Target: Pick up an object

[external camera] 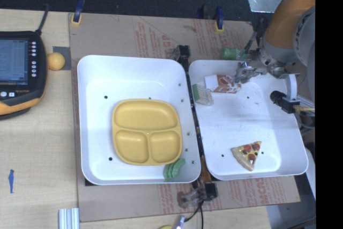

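1. Brown cardboard sheet [134,40], clamped along its far edge, covers the bench and carries two shallow white plastic bins side by side, the left bin [91,115] and the right bin [289,163].
2. Grey arm with an orange band [289,13] reaches in from the right, over the far right corner of the right bin.
3. Yellow three-compartment plastic plate [146,130] lies flat in the middle of the left bin.
4. Black handheld control pendant with a grey screen [19,72] rests on the wooden bench, well to the left of the left bin, with a small yellow ball [55,60] between the two.
5. Two-finger gripper [242,73] hangs low at the far end of the right bin, just beside the small white-and-red printed card packet [222,83]; whether its fingers are spread or pressed together cannot be told, and nothing is seen between them.
6. Toy pizza slice with red toppings [247,154] lies near the right bin's near edge, well apart from the gripper.
7. Small greenish-grey block [203,94] leans at the right bin's left wall, near the packet.
8. Green ribbed toy piece [174,169] sits in the left bin's near right corner, just beside the plate.
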You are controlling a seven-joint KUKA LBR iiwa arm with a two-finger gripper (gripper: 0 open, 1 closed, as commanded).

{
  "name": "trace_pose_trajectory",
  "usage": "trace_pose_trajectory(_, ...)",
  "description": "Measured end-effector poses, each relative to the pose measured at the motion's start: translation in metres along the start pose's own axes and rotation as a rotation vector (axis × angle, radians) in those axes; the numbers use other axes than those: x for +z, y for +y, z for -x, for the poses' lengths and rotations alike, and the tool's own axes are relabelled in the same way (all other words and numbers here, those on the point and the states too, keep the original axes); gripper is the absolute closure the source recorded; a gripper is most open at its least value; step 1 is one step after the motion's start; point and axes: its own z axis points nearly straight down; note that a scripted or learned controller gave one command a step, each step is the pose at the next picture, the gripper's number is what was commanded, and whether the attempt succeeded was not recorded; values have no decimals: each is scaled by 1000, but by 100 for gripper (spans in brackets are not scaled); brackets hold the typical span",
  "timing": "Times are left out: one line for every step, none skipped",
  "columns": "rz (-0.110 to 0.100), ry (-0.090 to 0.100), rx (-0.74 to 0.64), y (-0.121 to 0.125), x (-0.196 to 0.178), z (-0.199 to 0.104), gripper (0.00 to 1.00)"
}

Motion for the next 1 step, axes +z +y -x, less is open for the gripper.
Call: trace_pose_trajectory(-26, 13, -2, -48, -45, -50, 100)
